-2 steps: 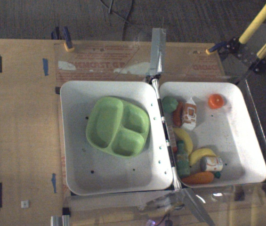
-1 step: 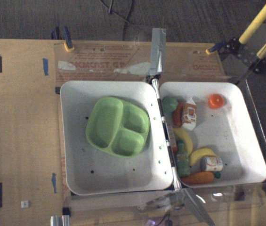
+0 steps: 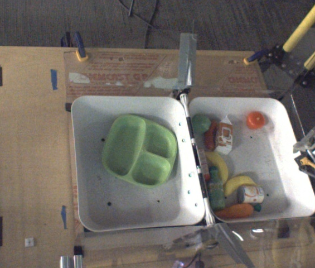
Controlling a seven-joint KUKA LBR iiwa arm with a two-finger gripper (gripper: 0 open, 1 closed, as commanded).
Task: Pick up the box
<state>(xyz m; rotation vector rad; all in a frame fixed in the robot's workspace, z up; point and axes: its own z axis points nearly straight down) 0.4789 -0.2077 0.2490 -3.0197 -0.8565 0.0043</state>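
Metal tool (image 3: 312, 156) beside glossy bin (image 3: 291, 149), boxy carton (image 3: 224, 135) inside

The box (image 3: 224, 135), a small white carton with red-orange print, lies flat near the right bin's (image 3: 277, 175) far-left corner.

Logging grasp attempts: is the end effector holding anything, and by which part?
Nothing is held: the end effector sits at the right bin's edge, apart from the box.
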